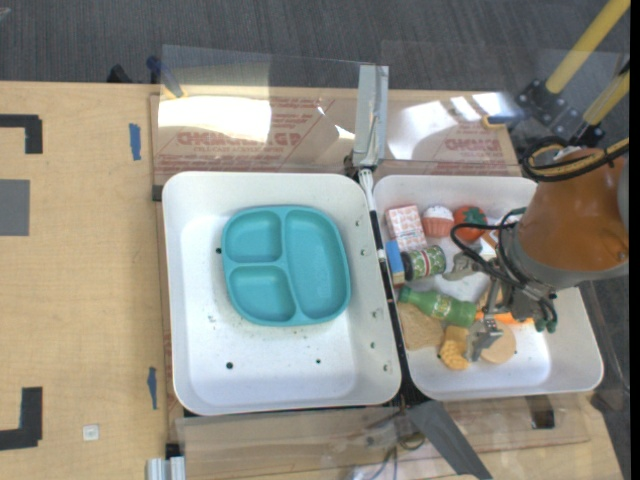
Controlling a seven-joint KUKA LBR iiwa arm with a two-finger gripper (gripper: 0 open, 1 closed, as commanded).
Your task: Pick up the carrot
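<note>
The bench [70,268] is pale wood and bears two white bins side by side. The left bin [200,368] holds a teal three-part plate [286,264], flat near its middle. The right bin [575,363] holds a cluster of toy food toward its left half.

The arm [575,223] enters from the right, its orange band broad above the wrist, and bends down over the right bin's middle. The gripper [489,336] points down and slightly left at the near part of the bin, just above the clutter.

A green bottle [440,306] lies tilted, its neck toward the divider. Behind it sit a small can [426,261] on its side, a red-and-white box [404,222], a pale round piece [438,221] and a red piece [470,216]. A yellow-brown biscuit [454,349] lies near the front wall, beside a tan disc [500,347].

The carrot [508,317] is a small orange bit right at the gripper's fingers, partly hidden by them. Whether the jaws clasp it or stand apart around it, I cannot tell.
</note>
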